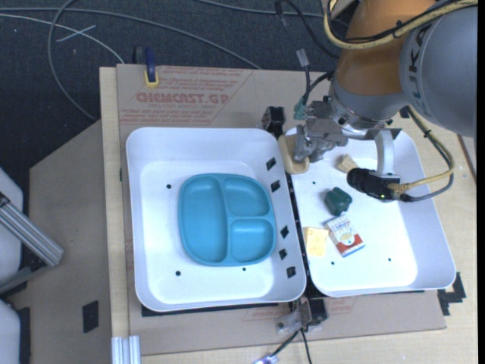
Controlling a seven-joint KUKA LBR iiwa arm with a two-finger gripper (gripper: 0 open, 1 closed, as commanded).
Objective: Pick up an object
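From above, the jaws (312, 144) hang over the far left corner of the right bin (424, 271); whether they are spread or pressed together cannot be told. In that bin, nearer than the jaws, lie a green block (338, 199), a red-and-white packet (345, 235) and a yellow piece (316, 242). A blue divided plate (226, 218) sits in the left bin (151, 165).

Red print reading "CHEMCAST GP" runs across the brown board (186, 89) lying well to the left of the end effector (307, 149); the smaller lines around it are too blurred to read.
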